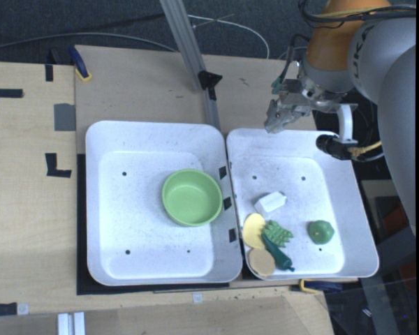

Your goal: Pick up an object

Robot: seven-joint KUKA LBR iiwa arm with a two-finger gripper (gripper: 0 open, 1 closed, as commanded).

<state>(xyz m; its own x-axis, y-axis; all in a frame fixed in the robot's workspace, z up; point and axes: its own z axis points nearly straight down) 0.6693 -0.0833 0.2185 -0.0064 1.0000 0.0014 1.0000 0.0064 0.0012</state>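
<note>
1. The white block (270, 202), green ball (320, 232) and leafy toy (276, 241) lie in the right bin (349, 208), lower right of frame, well below the tool (276, 122).
2. The tool hangs over the bin's upper rim; I cannot tell how its tips stand.
3. The arm (349, 40) reaches down-left from the upper right.

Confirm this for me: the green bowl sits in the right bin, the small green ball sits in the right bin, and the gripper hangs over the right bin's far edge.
Not quite. The camera view shows the green bowl in the left bin, not the right bin. The rest stands: the small green ball lies in the right bin, and the gripper hangs over that bin's far edge.
</note>
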